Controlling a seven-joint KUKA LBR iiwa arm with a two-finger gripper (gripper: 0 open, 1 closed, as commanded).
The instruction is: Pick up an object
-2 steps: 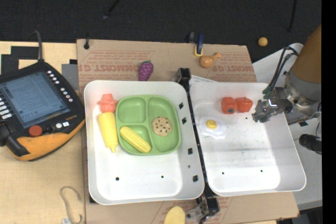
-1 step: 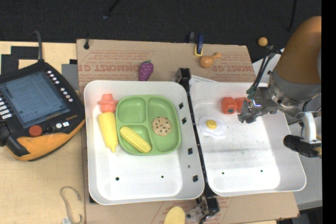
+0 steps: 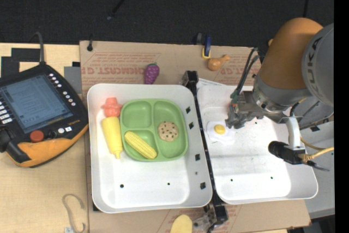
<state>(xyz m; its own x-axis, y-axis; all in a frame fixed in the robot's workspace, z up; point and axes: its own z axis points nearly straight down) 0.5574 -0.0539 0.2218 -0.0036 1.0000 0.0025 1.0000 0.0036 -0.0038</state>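
Down in the right-hand shallow white plastic bin (image 3: 262, 185) lies a small toy fried egg (image 3: 219, 130), a flat white patch with a round yellow yolk, near the bin's left wall and toward its far half. Just beside it on the right hangs the dark two-finger gripper (image 3: 235, 119), low over the bin floor; whether it is clenched or released cannot be told from this angle, and the egg lies apart from it. Next door, the left white bin (image 3: 142, 193) carries a green three-compartment plastic plate (image 3: 182, 144) with a yellow toy corn cob (image 3: 140, 145) and a round chocolate-chip cookie (image 3: 168, 131) in it, plus a yellow squeeze bottle (image 3: 112, 136) alongside. Both bins sit on brown cardboard over a pale wooden bench (image 3: 32, 193), with a black-and-orange control pendant (image 3: 38, 112) at the left. Reaching in from the right, the grey arm with its orange band (image 3: 292, 54) bends down toward the egg.
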